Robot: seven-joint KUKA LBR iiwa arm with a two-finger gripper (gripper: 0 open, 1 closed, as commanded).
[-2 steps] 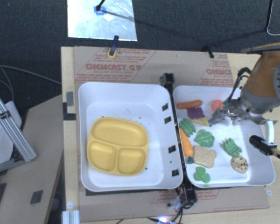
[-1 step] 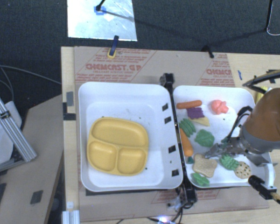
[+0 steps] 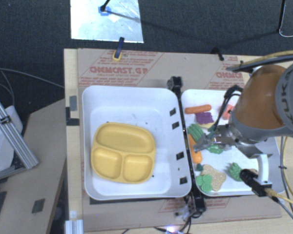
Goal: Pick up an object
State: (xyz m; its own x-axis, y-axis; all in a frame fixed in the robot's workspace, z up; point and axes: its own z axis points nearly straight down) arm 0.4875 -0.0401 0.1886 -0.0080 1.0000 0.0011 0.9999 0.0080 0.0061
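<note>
Here the arm reaches in from the right and hangs over the right-hand white bin, its orange band above the wrist covering much of that bin's far side. The gripper sits low over the bin's near-left part, close to the divider between the two bins; whether it is spread or pressed together cannot be told, and nothing can be seen pinched in it.

Taking the gripper as the landmark: a dark green leafy toy lies just beside it, toward the divider. An orange carrot-like piece lies just below it. A purple piece and an orange sausage shape lie beyond it, toward the bin's far wall. A tan cookie-like piece and a pale green piece lie nearer the front edge, with another green toy to their right.

The left-hand white bin, well apart from the gripper, holds a yellow divided plate.
</note>
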